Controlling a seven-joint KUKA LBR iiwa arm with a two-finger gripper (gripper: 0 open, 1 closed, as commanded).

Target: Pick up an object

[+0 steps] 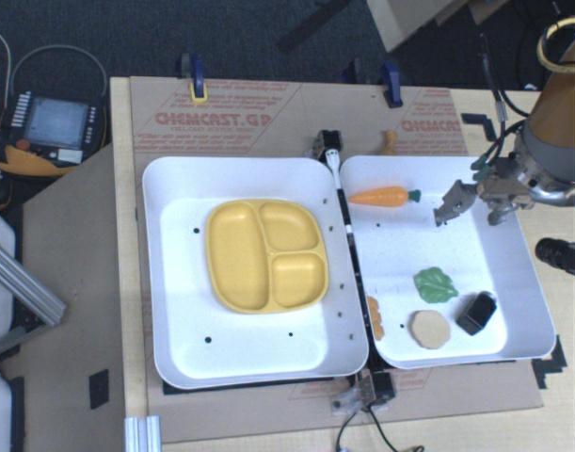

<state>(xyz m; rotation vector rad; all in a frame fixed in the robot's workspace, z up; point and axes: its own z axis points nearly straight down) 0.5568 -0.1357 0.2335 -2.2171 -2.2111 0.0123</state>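
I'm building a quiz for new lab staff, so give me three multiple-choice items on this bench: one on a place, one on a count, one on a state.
1. Where does the yellow divided plate lie?
A. In the left bin
B. In the right bin
C. On the cardboard outside both bins

2. How many compartments does the plate have?
A. Two
B. Three
C. Five

3. What is the state of the tool?
A. Shut on the carrot
B. Open, with nothing between its fingers
C. Shut on the black block

Answers:
1. A, the plate sits in the middle of the left bin.
2. B, ridges split it into one long section and two smaller ones.
3. B, the fingers stand apart over the right bin, with the carrot to their left and the black block nearer the front edge.
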